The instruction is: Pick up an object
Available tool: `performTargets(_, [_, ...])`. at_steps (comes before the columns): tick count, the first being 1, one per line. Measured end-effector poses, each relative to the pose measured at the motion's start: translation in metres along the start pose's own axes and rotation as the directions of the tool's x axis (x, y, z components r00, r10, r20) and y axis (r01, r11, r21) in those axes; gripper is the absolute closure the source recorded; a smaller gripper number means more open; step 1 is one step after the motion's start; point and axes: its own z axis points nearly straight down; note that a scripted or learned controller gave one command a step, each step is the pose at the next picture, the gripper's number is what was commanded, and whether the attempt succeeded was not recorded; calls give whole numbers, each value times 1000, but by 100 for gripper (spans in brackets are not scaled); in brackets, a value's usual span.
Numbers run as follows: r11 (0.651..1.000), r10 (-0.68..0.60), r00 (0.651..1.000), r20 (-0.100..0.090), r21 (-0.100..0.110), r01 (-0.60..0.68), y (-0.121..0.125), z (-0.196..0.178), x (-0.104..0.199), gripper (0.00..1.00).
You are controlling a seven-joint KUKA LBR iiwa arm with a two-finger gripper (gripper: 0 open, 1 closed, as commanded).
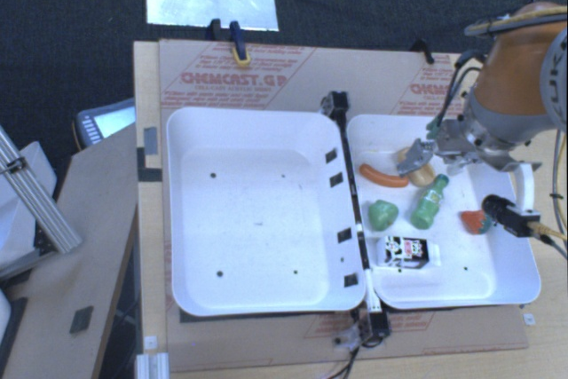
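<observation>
White right bin (510,280) carries your black-and-white carton (410,251) nearest, then a green bottle (428,201) and an orange sausage (383,177). Farther back, your claw (415,157) hangs over a tan piece; its grip you cannot tell.

White bins (257,129); orange sausage (383,177); green bottle (428,202); green lump (383,213); black-and-white patterned carton (408,251); red piece (475,221).

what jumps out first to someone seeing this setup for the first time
The grey arm with its orange band reaches in from the right, its pincer low over the right white bin. Under it lies a bright cluster: an orange carrot-like stick, a green plastic bottle, a black-and-white carton. The left white bin sits alongside.
</observation>
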Motion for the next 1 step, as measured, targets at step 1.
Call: performTargets(1, [1000, -2, 1000, 0, -3, 2, 1, -11, 0, 100])
